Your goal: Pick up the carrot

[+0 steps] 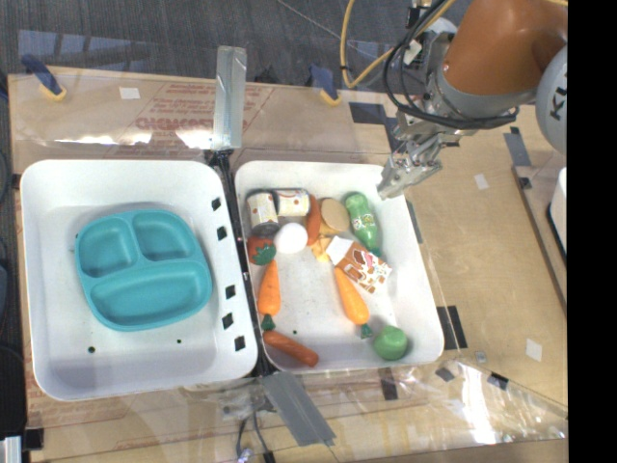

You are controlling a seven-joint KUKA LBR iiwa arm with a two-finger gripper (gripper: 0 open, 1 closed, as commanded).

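Two orange carrots lie in the right bin (424,287). One carrot (269,289) is along the left wall, with its green end toward the front. The other carrot (351,298) lies right of the middle, partly under a snack packet (363,264). A third orange piece (314,219) stands among the items at the back. My gripper (398,177) hangs over the bin's back right corner, above and right of a green bottle (362,220). It is well away from both carrots, and nothing hangs from it.
At the back of the right bin are two cans (262,209), a white egg (291,238), a tan item (335,215) and a red fruit (260,252). At the front are a red-orange piece (290,349) and a green ball (390,342). The left bin (48,355) holds a teal divided plate (145,266).
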